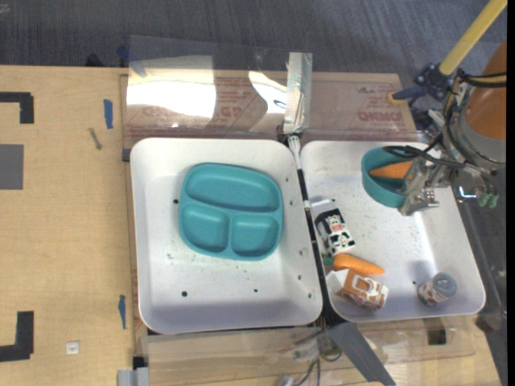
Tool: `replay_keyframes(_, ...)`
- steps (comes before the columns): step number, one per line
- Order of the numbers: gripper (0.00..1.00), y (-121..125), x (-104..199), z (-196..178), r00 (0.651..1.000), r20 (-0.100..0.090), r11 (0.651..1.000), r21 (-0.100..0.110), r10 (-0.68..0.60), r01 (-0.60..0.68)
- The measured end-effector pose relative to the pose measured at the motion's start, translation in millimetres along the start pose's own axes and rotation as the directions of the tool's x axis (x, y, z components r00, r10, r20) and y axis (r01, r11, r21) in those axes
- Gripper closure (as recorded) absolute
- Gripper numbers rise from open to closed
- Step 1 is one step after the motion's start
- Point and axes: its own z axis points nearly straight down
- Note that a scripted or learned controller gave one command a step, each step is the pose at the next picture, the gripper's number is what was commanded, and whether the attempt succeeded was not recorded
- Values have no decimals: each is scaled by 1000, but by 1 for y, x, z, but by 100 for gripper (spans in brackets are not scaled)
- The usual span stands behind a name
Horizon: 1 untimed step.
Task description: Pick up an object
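Orange piece (394, 169): lies inside the teal bowl (376, 187), toward the bowl's far-right side, partly hidden by its rim. Looks smooth, tapered and bright, much like a toy carrot; probably light and rigid, though rounded enough to slip or roll away under a pinch.

Step in hand, by judgement: the approach. Gripper (418, 193) down at the bowl's right rim, just beside the orange piece, apparently touching or all but touching the bowl wall. Too cluttered with cable and metal to tell whether spread apart or closed together. Nothing seen held.

Next move, as a guess: calls for coming over the bowl's rim rather than against it, settling astride the orange piece, then closing and lifting straight up. Risk of catching the rim and tipping or dragging the bowl instead.

Other candidates, all placed from the bowl: patterned carton (335, 228) near, down-left; second carrot (358, 264) further down-left; small box (364, 290) just beyond that; little tin (438, 288) well below, slightly right. Teal divided plate (231, 209) well apart to the bowl's left.
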Motion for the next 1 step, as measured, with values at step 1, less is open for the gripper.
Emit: replay_keyframes(1, 100, 9, -45, 123, 986, -38, 987, 2, 163, -163)
